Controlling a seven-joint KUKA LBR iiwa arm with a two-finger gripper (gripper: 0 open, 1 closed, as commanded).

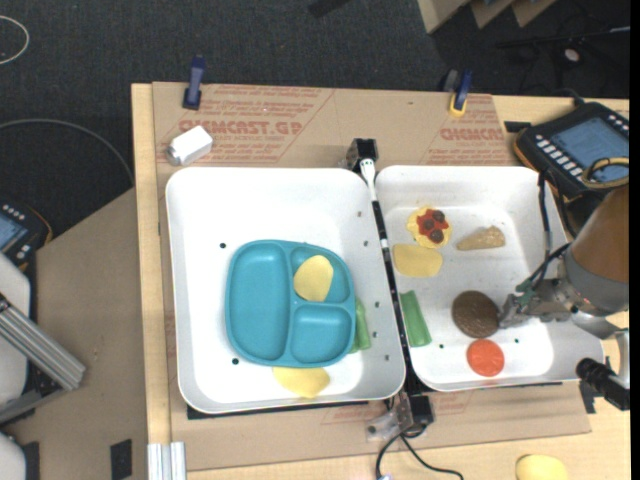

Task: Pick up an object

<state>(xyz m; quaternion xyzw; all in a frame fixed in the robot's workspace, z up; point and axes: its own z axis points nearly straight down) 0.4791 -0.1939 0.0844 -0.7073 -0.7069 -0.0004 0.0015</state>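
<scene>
Where tool (512,310) hovers, brown disc (475,314) (touching).

The arm (606,253) enters beside the right bin (520,183). Its visible segment is rounded, with an orange-brown band above a grey wrist section. The gripper (512,308) is a slim dark metal assembly with thin linkages.

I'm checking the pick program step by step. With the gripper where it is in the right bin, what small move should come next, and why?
Probably a short move toward the brown round piece. The gripper sits at that piece's right edge in the right bin, with nothing seen between its tips, and the red disc lies just below, so centring over the brown piece first seems safest.
</scene>
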